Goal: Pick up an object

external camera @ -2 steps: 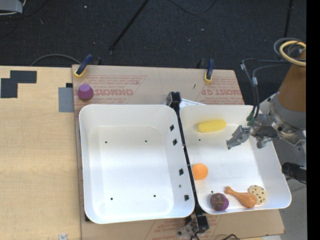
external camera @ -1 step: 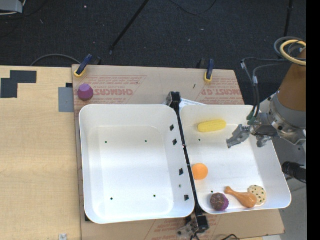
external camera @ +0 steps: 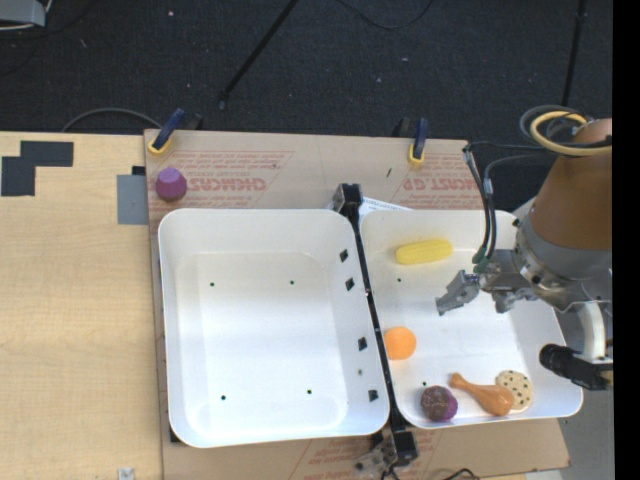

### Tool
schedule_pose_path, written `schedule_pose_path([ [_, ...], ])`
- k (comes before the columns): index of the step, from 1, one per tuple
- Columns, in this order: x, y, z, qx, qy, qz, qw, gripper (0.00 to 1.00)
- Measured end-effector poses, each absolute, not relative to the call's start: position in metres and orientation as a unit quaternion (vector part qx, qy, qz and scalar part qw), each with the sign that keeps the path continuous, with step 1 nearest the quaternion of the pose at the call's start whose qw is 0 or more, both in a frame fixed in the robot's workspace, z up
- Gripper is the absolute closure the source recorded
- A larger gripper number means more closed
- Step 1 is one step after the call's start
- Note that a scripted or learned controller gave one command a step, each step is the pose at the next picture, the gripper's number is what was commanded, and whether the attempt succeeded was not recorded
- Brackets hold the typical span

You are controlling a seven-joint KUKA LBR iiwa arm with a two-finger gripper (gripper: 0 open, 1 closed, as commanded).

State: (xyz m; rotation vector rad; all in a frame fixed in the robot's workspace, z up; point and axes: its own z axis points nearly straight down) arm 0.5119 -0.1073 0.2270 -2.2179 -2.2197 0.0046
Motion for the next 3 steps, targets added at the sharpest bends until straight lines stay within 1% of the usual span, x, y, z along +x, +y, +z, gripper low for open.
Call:
schedule_pose_path([
  [2,0.525,-0.117,0.126,-0.707,-0.707,0.0016,0.002,0.0],
  [3,0.526,-0.117,0.138,-0.708,-0.707,0.0005,0.001,1.0],
])
